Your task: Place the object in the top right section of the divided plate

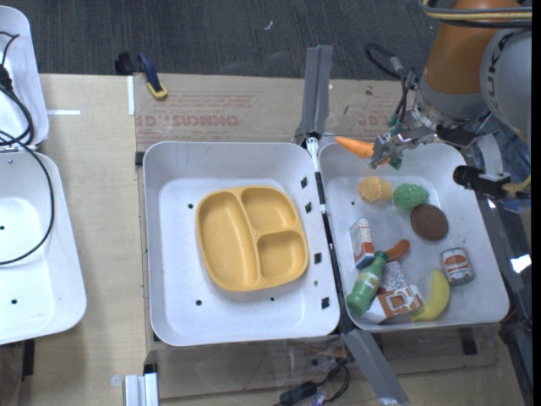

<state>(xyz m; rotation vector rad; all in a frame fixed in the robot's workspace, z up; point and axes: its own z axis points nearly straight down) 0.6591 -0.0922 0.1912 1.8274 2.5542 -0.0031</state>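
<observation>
A yellow divided plate (221, 244) lies in the left bin (169, 227), with one long section on its left and two smaller ones on its right. Its top right section (269, 206) holds nothing. An orange carrot (353, 147) hangs over the top left corner of the right bin (482, 227), pointing left. My gripper (387, 152) is shut on the carrot's thick right end, which sits between the fingers. The carrot and gripper are to the right of the plate, past the wall between the bins.
The right bin holds a yellow lumpy item (376, 189), a green item (411, 195), a brown ball (429, 222), a can (456, 266), a banana (435, 299), a green bottle (367, 282), a white carton (362, 239) and a small box (399, 299).
</observation>
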